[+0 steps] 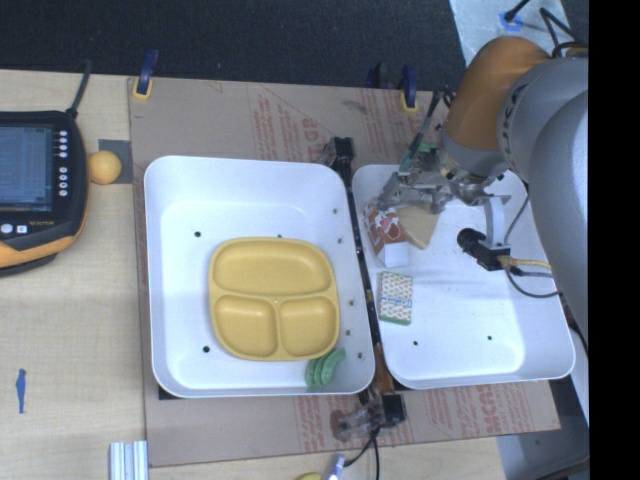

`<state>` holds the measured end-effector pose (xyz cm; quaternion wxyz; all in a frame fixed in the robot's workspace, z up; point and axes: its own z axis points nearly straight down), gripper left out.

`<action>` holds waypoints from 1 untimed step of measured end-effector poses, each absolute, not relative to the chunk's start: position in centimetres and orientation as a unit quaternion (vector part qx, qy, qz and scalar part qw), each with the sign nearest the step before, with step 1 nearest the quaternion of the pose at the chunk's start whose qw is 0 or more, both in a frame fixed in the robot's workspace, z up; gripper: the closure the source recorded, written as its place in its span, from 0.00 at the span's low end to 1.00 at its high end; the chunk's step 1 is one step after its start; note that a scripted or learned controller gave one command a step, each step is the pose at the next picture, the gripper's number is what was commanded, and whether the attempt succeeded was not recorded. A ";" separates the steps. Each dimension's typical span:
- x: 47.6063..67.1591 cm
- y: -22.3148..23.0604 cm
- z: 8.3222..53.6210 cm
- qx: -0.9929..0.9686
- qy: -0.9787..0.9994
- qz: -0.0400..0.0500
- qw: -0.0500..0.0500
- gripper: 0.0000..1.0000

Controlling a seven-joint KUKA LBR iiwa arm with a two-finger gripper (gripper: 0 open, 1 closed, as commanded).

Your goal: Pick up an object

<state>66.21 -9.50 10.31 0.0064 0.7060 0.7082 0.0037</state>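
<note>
Gripper [425, 190] hung over cluttered upper-left corner of right bin [500, 363], beside red packet [383, 224]; claw state untellable. Risk: packet crowded bin wall, grasp might slip.

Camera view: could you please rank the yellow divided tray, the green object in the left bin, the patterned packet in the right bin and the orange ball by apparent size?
1. Yellow divided tray, by far the largest.
2. Patterned packet.
3. Green object and orange ball: they look about alike, so I would not rank them.
</note>
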 end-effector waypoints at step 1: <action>66.2 -9.5 10.3 0.706 0.708 0.004 0.006 0.00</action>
